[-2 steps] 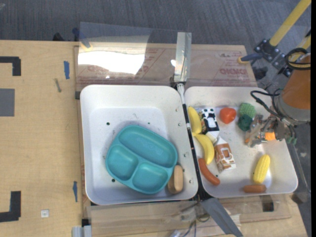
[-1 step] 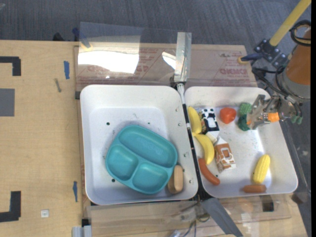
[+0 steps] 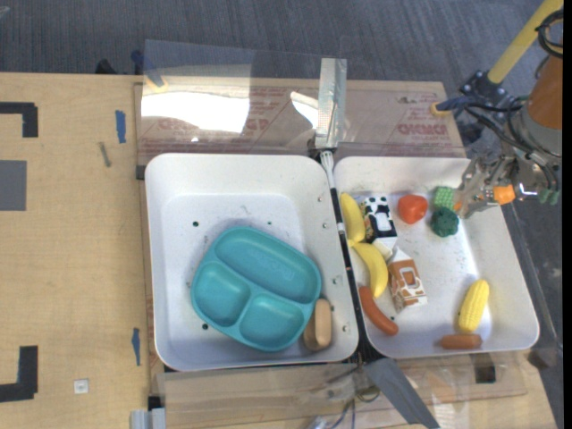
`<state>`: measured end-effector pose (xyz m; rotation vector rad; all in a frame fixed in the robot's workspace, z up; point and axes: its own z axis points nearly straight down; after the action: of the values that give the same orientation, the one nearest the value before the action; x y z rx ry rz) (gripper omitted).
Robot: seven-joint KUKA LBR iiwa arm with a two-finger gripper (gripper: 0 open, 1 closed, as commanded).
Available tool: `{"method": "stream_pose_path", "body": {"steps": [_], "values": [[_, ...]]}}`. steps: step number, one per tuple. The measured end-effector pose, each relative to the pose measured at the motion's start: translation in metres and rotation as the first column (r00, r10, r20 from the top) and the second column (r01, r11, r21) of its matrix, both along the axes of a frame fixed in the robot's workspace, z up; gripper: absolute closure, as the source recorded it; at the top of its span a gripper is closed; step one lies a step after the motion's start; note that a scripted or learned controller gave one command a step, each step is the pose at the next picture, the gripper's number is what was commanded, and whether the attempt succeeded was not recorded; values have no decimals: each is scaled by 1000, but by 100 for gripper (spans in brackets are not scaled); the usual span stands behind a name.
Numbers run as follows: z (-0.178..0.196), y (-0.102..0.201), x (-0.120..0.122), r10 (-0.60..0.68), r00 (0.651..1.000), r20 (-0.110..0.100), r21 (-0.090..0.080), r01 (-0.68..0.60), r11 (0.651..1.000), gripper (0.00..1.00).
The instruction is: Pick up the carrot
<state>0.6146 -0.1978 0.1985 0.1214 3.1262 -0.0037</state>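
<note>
A small orange carrot [image 3: 503,194] shows between the grey fingers of my gripper [image 3: 490,192], which is shut on it. The gripper hangs over the right bin's [image 3: 523,280] far right side, a little above its floor. The carrot's left end is hidden by the fingers. The arm comes in from the upper right, with its orange band at the frame's edge.
Under and left of the gripper lie a green broccoli [image 3: 444,218] and an orange tomato [image 3: 412,208]. Two bananas [image 3: 371,266], a small carton [image 3: 407,284], a red sausage [image 3: 378,311], corn [image 3: 474,304] and a hot dog [image 3: 460,340] fill the right bin. The left bin holds a teal plate [image 3: 255,286] and a bread roll [image 3: 318,324].
</note>
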Motion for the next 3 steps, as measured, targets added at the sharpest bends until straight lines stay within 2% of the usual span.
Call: {"method": "stream_pose_path", "body": {"steps": [1, 2, 3], "values": [[18, -26, -20, -69, 998, -2, 0, 69, 998, 100], [-108, -5, 41, 12, 1000, 0, 1, -12, 1000, 100], [-10, 51, 50, -33, 999, 7, 2, 33, 999, 100]]}}
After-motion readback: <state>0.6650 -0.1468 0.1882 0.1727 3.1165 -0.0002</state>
